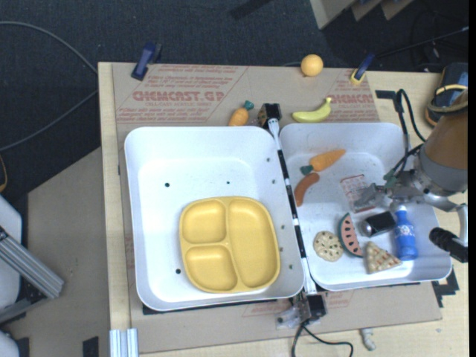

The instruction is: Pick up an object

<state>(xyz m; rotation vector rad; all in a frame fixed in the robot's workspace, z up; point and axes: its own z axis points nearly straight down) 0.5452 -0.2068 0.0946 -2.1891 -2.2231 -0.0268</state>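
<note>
In the right bin, the black object is lying just near-left of the gripper, long axis running left-right, beside the blue bottle; jaw opening cannot be judged

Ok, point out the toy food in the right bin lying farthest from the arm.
The brown sausage, against the bin's left wall beside the divider. The carrot, cookie, watermelon slice and pizza slice all sit farther right.

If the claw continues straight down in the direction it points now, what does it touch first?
Probably the black object lying right under the claw in the right bin, next to the blue bottle. Depth is unclear from this slanted view, so it could land beside it.
</note>
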